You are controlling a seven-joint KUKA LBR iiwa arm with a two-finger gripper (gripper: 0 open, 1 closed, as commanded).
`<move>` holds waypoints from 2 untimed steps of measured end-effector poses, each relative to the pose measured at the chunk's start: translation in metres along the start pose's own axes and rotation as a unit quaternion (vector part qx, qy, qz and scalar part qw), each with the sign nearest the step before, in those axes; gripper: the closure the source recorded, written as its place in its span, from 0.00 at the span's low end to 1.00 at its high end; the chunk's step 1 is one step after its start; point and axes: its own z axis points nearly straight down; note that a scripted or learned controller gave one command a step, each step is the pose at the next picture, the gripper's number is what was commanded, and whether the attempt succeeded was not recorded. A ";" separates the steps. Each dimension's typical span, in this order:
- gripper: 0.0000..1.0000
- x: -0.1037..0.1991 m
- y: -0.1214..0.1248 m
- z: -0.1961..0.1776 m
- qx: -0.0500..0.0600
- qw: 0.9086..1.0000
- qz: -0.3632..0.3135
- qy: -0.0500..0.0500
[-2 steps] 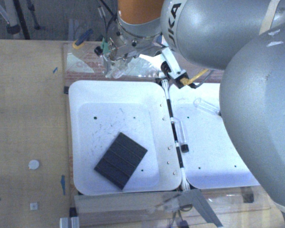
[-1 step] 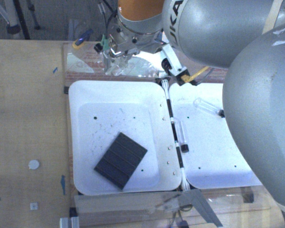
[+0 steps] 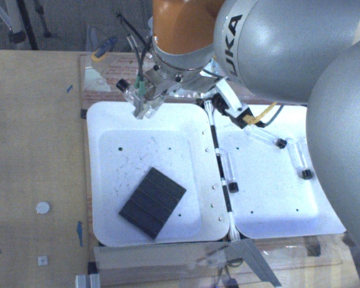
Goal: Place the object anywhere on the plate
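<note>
Here a flat, ribbed dark rectangular slab [image 3: 153, 201] lies in the glossy left bin [image 3: 102, 161]; pincer [image 3: 145, 108] grip unclear

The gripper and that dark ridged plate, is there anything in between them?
Nothing. In the camera view, just bare white bin floor with faint scuffs lies between the gripper at the bin's far edge and the dark plate.

wooden bench [image 3: 30, 131], two white bins [image 3: 108, 131], small white disc [image 3: 42, 207]
</note>
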 end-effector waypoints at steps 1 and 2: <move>1.00 -0.019 0.025 0.050 -0.001 0.972 -0.233 0.000; 1.00 -0.011 0.036 -0.007 -0.003 0.967 -0.256 -0.002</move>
